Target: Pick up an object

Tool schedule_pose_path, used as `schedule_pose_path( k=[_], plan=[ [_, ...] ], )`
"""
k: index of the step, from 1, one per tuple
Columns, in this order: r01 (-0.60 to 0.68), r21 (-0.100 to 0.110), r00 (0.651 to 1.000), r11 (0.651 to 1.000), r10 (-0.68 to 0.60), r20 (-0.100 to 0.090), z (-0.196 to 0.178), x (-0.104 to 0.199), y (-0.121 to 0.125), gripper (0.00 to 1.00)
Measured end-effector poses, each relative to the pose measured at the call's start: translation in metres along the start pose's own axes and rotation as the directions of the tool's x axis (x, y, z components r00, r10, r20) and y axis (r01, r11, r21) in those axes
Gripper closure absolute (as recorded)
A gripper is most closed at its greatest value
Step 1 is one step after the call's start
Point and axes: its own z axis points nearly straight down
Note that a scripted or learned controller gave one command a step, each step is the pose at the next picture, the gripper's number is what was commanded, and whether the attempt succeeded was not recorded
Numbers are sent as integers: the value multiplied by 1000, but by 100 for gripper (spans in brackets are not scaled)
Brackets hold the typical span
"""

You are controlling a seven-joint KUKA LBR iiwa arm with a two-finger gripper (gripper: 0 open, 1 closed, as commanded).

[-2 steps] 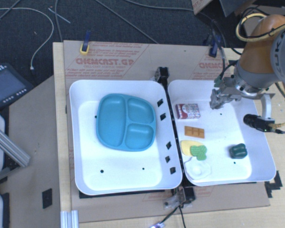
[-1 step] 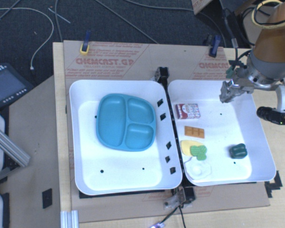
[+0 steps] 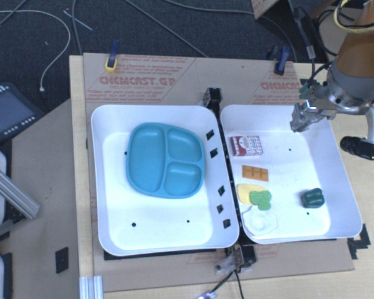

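1. Two shallow white plastic bins sat side by side on a sheet of brown cardboard [image 3: 174, 73] printed with red lettering; I took the black divider strip [image 3: 219, 161] where they met as my landmark.
2. Left of the divider, the left white bin [image 3: 112, 229] held a sky-blue plastic plate with three compartments [image 3: 166, 160], lying flat toward the far half of that bin.
3. Right of the divider, the right white bin [image 3: 336, 185] carried all the small things.
4. Just right of the divider, toward the far side, lay a small red-and-white printed packet [image 3: 245, 145].
5. Nearer me from the packet, still close to the divider, lay a flat orange-brown rectangular waffle-like piece [image 3: 255, 173].
6. Nearer still, almost against the divider, a pale yellow flat piece [image 3: 245, 192] lay with a green leafy toy vegetable [image 3: 260, 198] resting at its right edge.
7. Just in front of those, a white rounded piece [image 3: 260, 220] lay near the bin's front corner beside the divider.
8. Well to the right of the divider, a dark green squat toy pepper [image 3: 312, 198] sat alone.
9. The grey arm with its orange band reached in from the right, and its two-finger gripper [image 3: 301, 118] hung over the far right part of that bin, well apart from every object.
10. From where I stood I could not tell whether the gripper was spread or closed; nothing was seen in its grasp.
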Motion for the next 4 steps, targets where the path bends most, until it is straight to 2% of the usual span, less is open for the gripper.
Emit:
schedule_pose_path(
  k=[1,3,4],
  plan=[
    [5,7,1000,1000,-5,-3,3,62,-14,100],
    [4,8,1000,1000,-4,-4,8,147,-40,100],
    [5,8,1000,1000,-4,-3,18,199,-54,100]
  ],
)
